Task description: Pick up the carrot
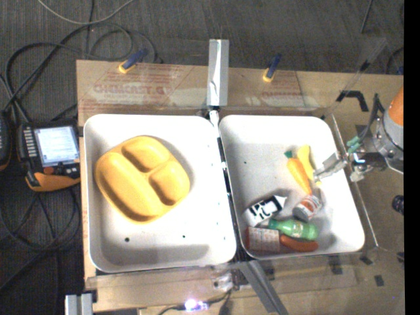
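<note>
The carrot point(298, 171) is a small orange piece lying in the right bin point(262, 143), in its right half, with a yellow piece point(305, 155) touching its upper end. My gripper point(330, 168) reaches in over the bin's right rim and sits just to the right of the carrot, about level with it. Nothing can be seen held in it. The arm's wrist, with its orange band point(397, 113), stays outside the bin at the right edge of the view.
Below the carrot lie a small can point(307, 207), a black-and-white box point(266, 208), a green bottle point(296, 228), a red sausage point(298, 243) and a brown packet point(262, 239). A yellow sectioned plate point(143, 177) lies in the left bin point(105, 241).
</note>
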You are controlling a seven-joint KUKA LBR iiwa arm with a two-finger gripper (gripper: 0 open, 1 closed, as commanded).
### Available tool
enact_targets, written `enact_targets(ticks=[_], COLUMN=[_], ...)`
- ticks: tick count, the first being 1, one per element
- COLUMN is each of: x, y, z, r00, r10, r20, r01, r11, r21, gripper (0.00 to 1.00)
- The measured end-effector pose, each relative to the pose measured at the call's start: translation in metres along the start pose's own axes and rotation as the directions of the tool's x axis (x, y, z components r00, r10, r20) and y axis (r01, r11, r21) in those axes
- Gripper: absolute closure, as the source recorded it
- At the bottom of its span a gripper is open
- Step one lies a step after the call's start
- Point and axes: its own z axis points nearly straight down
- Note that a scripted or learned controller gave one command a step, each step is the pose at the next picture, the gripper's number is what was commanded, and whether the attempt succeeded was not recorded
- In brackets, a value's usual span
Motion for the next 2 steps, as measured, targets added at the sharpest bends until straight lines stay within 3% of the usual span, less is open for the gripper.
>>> enact_targets(ticks=[1, 2], x=[-0.027, -0.023], y=[0.089, 0.076], z=[0.084, 0.174], r00=[0.998, 0.993], r10=[0.064, 0.117], r20=[0.002, -0.004], r01=[-0.064, -0.117], r11=[0.998, 0.993], r21=[0.001, -0.004], gripper=[0.00, 0.00])
